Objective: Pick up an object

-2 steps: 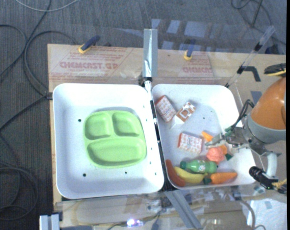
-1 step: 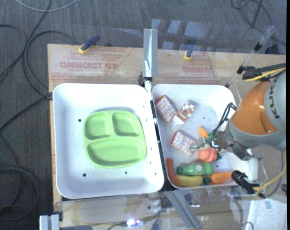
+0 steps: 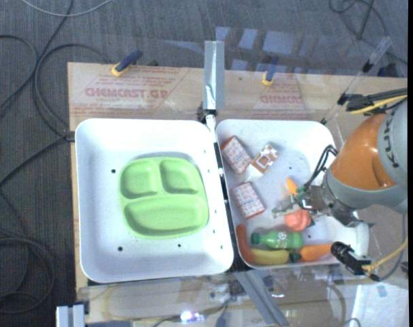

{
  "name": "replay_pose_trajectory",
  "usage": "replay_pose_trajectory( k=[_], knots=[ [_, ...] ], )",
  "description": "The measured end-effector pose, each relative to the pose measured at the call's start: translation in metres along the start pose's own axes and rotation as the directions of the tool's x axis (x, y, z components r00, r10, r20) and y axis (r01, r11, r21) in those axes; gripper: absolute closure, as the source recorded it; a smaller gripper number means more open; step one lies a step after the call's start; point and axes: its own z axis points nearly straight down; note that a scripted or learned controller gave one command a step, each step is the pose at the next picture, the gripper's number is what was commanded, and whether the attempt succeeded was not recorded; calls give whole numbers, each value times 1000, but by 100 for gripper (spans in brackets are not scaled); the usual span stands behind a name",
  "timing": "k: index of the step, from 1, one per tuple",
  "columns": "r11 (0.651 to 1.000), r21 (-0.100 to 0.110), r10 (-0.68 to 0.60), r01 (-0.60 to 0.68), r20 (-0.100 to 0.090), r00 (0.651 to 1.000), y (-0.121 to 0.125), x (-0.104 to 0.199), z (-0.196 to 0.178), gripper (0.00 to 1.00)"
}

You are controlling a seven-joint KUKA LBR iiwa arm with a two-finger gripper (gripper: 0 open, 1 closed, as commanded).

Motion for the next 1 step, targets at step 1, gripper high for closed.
replay_pose_trajectory(
  k=[1],
  knots=[
    [999, 26, -24, 24, -3, 1000, -12, 62, -111, 100]
  ],
)
